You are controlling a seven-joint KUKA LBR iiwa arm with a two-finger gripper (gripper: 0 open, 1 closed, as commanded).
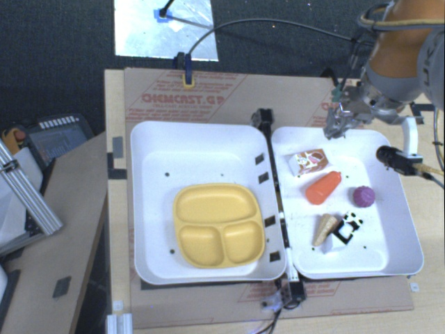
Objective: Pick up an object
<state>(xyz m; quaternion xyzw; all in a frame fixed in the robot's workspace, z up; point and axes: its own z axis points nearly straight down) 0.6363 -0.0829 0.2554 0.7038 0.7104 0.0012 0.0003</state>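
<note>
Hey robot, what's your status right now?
Gripper above right bin's far edge, holding nothing. Carrot, snack packet, purple ball untouched. Nothing blocking.

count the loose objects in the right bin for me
5: a small printed packet toward the back, an orange carrot at the middle, a purple ball right of it, a cone and a black-and-white piece in front.

a tan bench (83,207) carries a brown cardboard sheet (208,96) printed with red lettering. two shallow white bins lie side by side on the sheet, touching along their inner edges: the left bin (149,186) and the right bin (396,245).
</note>
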